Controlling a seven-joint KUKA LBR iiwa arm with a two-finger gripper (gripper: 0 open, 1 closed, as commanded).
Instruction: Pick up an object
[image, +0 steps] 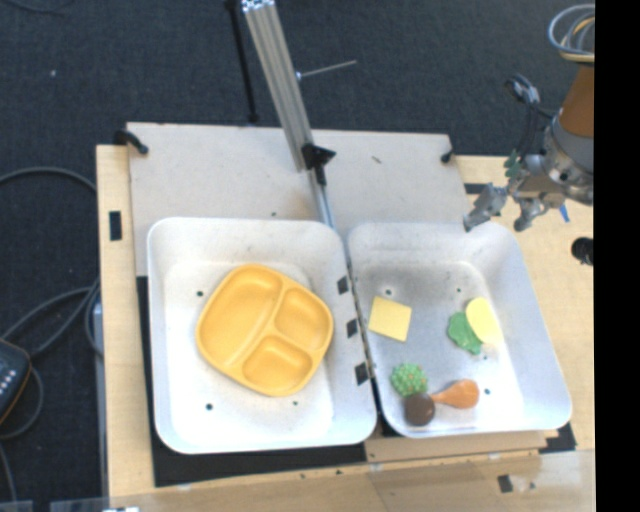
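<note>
Lying lowest in the frame, in the right bin, are the drumstick and broccoli; above them the yellow square is sitting alone (probably the easiest target). At upper right, the gripper is hovering over the bin's far rim, fingers spread and empty. It should be centring over one piece before descending.

Right bin holds yellow square, broccoli, drumstick — perhaps a lemon.
</note>
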